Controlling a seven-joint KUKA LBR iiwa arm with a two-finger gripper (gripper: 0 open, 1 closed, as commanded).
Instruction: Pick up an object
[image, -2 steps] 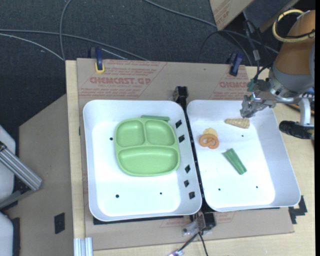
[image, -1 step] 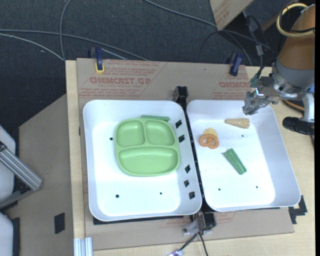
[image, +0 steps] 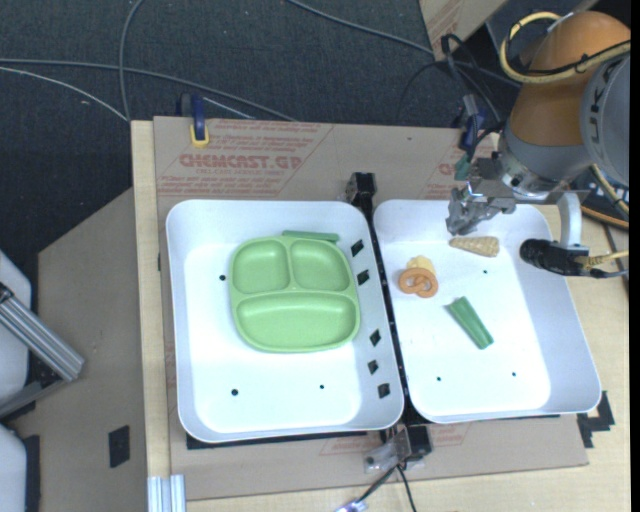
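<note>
Green divided plate (image: 295, 295) in left bin (image: 200, 380); pretzel (image: 419, 278), green stick (image: 469, 323) in right bin (image: 540, 385).

A divided plate (image: 294, 297) is lying in the left bin (image: 200, 380). In the right bin (image: 540, 385), a wedge (image: 474, 245) is lying at the rear beneath the gripper (image: 466, 222), a pretzel (image: 419, 279) left of centre, and a stick (image: 469, 322) just right of and before the pretzel.
</note>
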